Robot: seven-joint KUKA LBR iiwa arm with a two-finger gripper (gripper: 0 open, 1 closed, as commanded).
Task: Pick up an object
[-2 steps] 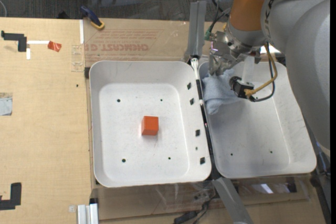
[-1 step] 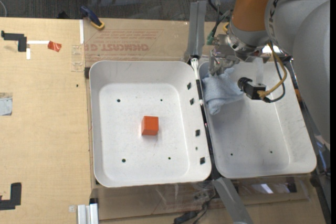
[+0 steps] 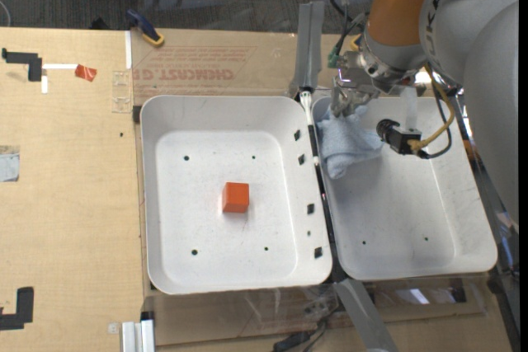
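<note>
We are hovering our gripper [image 3: 346, 99] over the pale blue cloth [image 3: 345, 141] bunched in the right bin's [image 3: 412, 260] far-left corner, risking pinching only a loose fold against the wall and slipping off.

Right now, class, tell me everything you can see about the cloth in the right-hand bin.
The cloth is pale blue-grey, soft and crumpled, bunched into a heap rather than spread flat. It lies in the far left corner of the right bin, pressed against the wall next to the left bin. The gripper reaches down onto its top edge; whether it grips the fabric cannot be made out.
</note>
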